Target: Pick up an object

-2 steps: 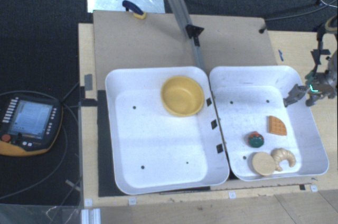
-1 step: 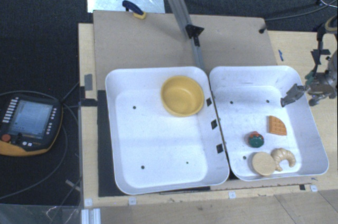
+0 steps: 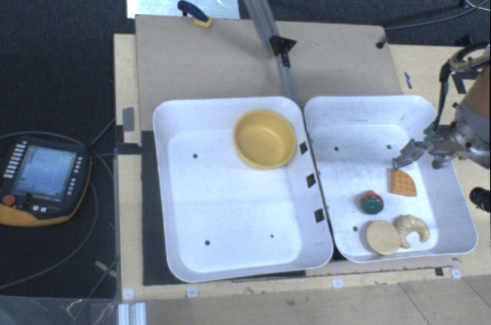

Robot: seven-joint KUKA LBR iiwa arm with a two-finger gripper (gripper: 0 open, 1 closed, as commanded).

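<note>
nothing lifted so far, judging by how things lie. tool (image 3: pixel 412 154) low over the right bin (image 3: pixel 349 116), reaching in from the right, tip just above the orange waffle piece (image 3: pixel 403 182); whether its grip is apart or together, cannot tell at this slant. nothing seen between its tips. just beside the waffle piece, a small green and red toy (image 3: pixel 371 201); nearer the front wall, a round tan biscuit (image 3: pixel 382 237) touching a pale croissant (image 3: pixel 412 228). further out, a yellow bowl (image 3: pixel 265 139) in the left bin (image 3: pixel 230 239), well apart from the tool. left to do, by this reading: settle on a piece, close, raise it off the bin floor.
</note>
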